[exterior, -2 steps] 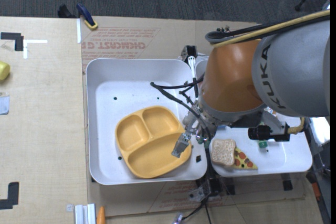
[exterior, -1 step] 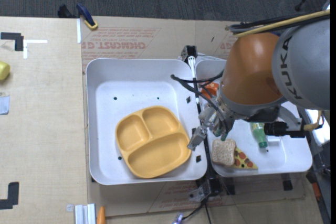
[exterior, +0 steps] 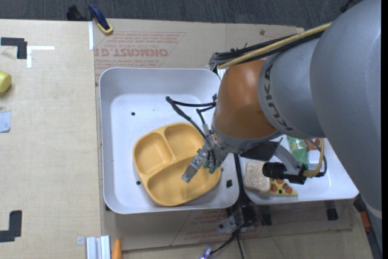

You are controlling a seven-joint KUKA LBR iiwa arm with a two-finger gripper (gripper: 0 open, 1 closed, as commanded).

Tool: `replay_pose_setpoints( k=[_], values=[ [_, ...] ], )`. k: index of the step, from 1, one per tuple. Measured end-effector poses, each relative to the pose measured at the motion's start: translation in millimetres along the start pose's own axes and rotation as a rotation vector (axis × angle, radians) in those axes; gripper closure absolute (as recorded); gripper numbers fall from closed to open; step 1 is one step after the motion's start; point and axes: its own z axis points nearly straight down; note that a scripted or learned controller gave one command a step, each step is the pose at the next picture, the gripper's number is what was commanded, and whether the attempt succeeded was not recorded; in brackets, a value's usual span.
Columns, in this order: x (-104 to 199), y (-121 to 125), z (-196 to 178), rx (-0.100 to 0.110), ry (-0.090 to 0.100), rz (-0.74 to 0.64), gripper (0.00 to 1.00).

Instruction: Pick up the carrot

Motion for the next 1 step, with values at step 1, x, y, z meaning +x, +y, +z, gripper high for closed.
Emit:
replay_pose_setpoints(
  k=[1],
  values=[
    [-1.6,1.0,-9.0,-0.001,-0.002,-0.002,1.00]
  ],
)
